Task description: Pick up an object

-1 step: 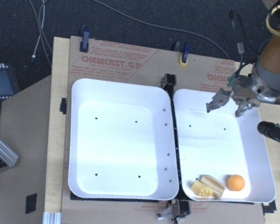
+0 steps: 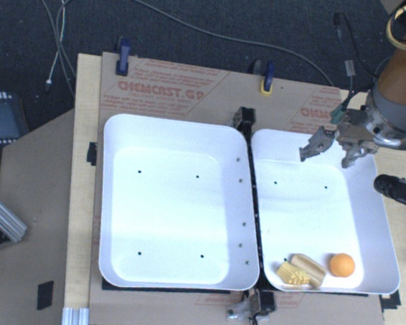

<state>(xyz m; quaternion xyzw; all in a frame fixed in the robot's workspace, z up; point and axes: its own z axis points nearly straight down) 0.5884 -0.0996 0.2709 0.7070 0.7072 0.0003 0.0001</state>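
Three small objects lie near the front edge of the right bin (image 2: 371,212): an orange ball (image 2: 342,265), a tan bread-like roll (image 2: 309,265) and a yellow corn cob piece (image 2: 292,275) touching the roll. My gripper (image 2: 332,151) hangs over the back of the right bin, far from those objects. Its two dark fingers are spread apart with nothing between them.
The left bin (image 2: 114,185) sits beside the right one on a brown board. Blue clamps (image 2: 123,56) hold the board's back edge. A black fixture (image 2: 245,118) stands between the bins at the back. Cables run across the dark floor behind.
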